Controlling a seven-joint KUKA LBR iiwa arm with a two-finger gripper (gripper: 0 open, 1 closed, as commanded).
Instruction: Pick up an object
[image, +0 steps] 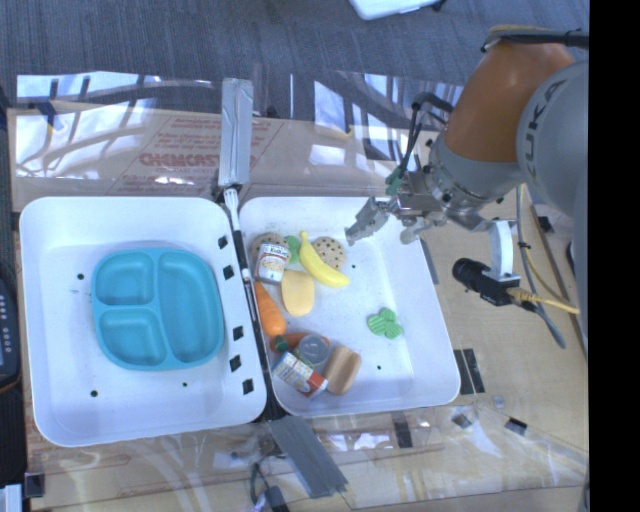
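Tool (385, 225) hangs over the upper edge of the right bin (425, 300), up near the back wall, w/ nothing visible between its fingers. One finger (358, 227) points left-down toward the pile, the other sits by the wrist; they look spread apart, so I read it as open and empty. Arm (520, 100) comes in from the right, orange band above the wrist.

Task progress: not started as far as grasping goes. No item lifted; all stuff lies in the bin.

Candidates in right bin:
- banana (323, 262), closest to the tool, just below-left of it, resting partly on a cookie (328, 250)
- small jar (271, 260) by the divider, near left wall
- pale yellow lump (297, 292), touching the banana's lower end, prob. potato or lemon
- carrot (270, 312) along the left wall
- can (296, 372) and bread roll (343, 368) at the lower end, w/ a grey round lid-like thing (313, 348) between; can't tell what it is
- green leafy piece (384, 323), alone, well apart from the rest

Left bin (60, 400) has a blue divided plate (158, 305), not in play.

Left to do, my guess: descend, close on smth, lift. Green piece looks the easiest since it's isolated; the banana is nearest but crowded.
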